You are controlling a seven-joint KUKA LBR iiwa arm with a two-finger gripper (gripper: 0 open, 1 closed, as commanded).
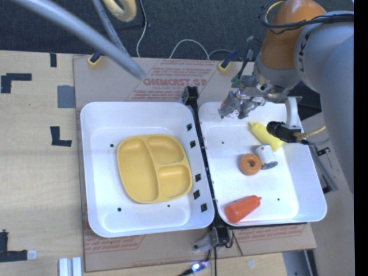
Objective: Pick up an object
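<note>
My gripper [236, 107] hangs over the back left corner of the right bin [290, 194], open with nothing between its fingers. Below and to its right in that bin lie a yellow banana-shaped piece [261, 133], a small white and grey cylinder [265, 154] and an orange ring [250, 164] touching the cylinder. A red-orange carrot-like piece [241, 208] lies near the bin's front edge. The gripper is apart from all of them.
The left bin [95, 125] holds a yellow divided plate [154, 168]. A black divider with clips [198, 154] runs between the two bins. A grey pole [75, 27] crosses the upper left above the bench.
</note>
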